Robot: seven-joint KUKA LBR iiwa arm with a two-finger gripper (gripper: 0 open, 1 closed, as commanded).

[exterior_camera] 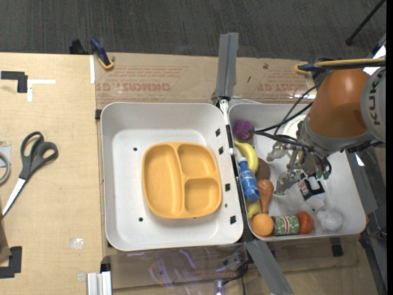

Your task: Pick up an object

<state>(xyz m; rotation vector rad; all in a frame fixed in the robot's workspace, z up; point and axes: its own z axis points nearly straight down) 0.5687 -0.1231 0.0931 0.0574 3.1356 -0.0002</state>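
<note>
My gripper (pixel 297 183) hangs low over the middle of the right bin (pixel 350 183), under the orange wrist band. It stands open, with bare bin floor between its fingers. Just left of it lie a carrot (pixel 265 193) and a brown piece (pixel 263 169). A blue bottle (pixel 247 180), a banana (pixel 245 150) and a purple item (pixel 244 128) line the bin's left wall. Along the front wall sit an orange (pixel 262 224), a green-and-red can (pixel 285 225), a red tomato (pixel 306 221) and a white lump (pixel 332 219).
The left bin (pixel 123 165) holds a yellow divided plate (pixel 182 179). Scissors (pixel 29 158) lie on the bench at far left. Cables run from the arm across the right bin's back. A grey bar (pixel 227 66) stands between the bins at the back.
</note>
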